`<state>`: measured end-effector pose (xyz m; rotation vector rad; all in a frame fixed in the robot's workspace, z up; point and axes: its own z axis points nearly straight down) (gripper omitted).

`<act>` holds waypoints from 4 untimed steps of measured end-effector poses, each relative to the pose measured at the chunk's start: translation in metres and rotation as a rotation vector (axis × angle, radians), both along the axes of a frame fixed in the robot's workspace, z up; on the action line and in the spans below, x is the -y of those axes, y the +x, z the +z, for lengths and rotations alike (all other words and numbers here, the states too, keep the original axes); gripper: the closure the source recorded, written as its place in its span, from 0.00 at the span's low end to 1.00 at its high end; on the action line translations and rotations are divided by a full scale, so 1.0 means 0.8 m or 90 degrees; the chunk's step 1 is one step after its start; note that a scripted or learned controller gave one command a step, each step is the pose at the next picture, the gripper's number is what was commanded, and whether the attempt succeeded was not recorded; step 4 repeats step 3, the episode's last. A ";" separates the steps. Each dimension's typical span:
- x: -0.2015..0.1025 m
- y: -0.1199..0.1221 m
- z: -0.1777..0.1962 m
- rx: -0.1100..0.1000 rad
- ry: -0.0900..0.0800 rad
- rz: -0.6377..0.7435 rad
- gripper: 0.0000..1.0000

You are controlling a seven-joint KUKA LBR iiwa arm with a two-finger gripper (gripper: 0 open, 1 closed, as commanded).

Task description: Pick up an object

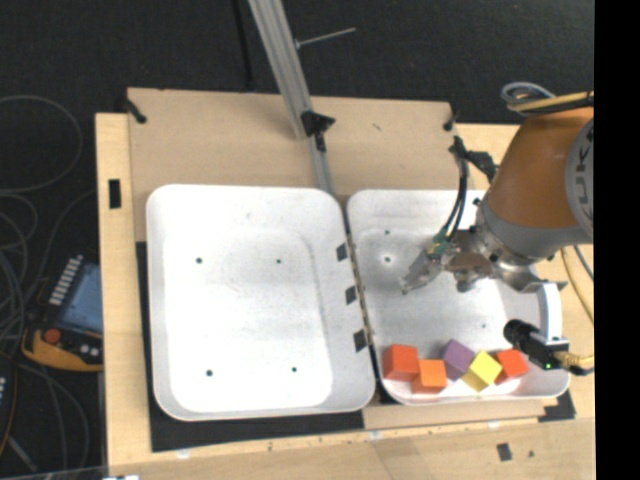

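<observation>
Two white bins sit side by side on the desk. Along the right bin's [400,218] front edge lie the blocks [455,363], in a row running left to right. Above its middle, the gripper [425,268] hangs empty, fingers apart; the blocks lie frontward of it.

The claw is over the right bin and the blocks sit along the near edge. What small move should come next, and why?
Probably shift the claw toward the near edge of the right bin, over the row of blocks. It hangs above bare bin floor, apart from the orange block and purple block, with nothing between its fingers.
</observation>
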<state>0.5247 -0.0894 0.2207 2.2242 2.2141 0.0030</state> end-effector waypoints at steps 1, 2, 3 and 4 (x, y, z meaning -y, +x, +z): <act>0.075 -0.035 0.044 0.001 -0.002 0.000 0.00; 0.081 0.118 0.009 -0.001 0.000 0.006 0.00; 0.154 0.146 -0.146 -0.001 0.000 0.001 0.00; 0.154 0.146 -0.146 -0.001 0.000 0.001 0.00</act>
